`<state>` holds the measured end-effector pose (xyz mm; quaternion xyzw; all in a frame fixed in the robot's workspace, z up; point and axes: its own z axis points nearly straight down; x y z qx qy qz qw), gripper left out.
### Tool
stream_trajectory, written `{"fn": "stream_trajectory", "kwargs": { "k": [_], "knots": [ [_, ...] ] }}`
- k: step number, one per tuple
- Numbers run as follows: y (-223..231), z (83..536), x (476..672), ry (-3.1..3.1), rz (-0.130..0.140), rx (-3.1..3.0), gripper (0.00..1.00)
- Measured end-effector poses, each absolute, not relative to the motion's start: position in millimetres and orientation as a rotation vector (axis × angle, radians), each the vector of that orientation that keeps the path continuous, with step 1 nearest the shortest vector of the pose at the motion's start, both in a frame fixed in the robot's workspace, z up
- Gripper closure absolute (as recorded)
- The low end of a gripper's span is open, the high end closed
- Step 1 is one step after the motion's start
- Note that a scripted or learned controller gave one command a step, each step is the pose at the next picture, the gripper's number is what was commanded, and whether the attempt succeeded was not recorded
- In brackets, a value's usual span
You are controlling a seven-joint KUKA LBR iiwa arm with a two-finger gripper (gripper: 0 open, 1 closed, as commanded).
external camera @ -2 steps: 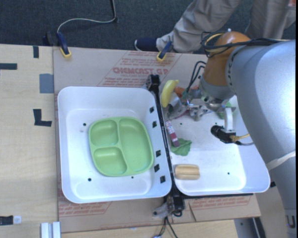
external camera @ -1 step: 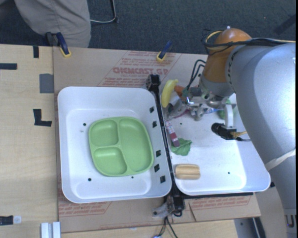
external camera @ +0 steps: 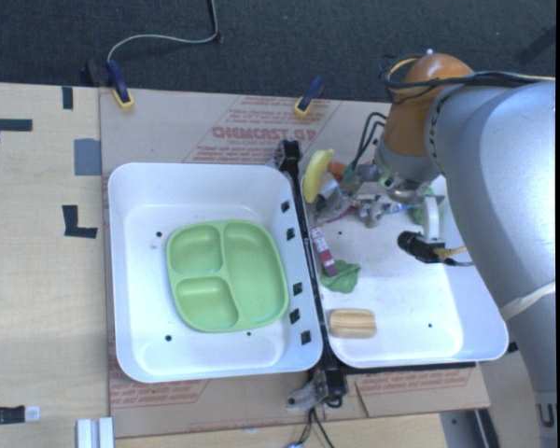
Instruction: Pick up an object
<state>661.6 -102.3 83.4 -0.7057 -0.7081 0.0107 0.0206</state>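
1. While no single object is named by the task, the candidates all lie in the right bin point(external camera: 467, 339): a banana point(external camera: 315, 174) at its upper left corner, a slim dark-red item point(external camera: 322, 250) along the left wall, a green leafy piece point(external camera: 341, 276) just below that, and a tan bread roll point(external camera: 352, 323) near the lower left.
2. Each of these rests on the bin floor; none looks lifted, so I judge the pick not yet done.
3. At upper centre-right of the frame, the end effector point(external camera: 371, 205) sits low over the bin's upper part, near the banana; whether its fingers are spread or closed I cannot tell, and nothing is visibly held.
4. Left of centre, the other bin point(external camera: 135, 250) holds a green divided plate point(external camera: 228, 274).
5. Remaining: closing on one item and raising it off the bench point(external camera: 37, 250).
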Motion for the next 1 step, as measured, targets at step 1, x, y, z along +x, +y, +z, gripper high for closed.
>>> {"fn": "stream_trajectory", "kwargs": {
  "k": [1],
  "knots": [
    [-100.0, 83.6, 661.4, -2.197, 0.038, -2.196, 0.0]
  ]
}}
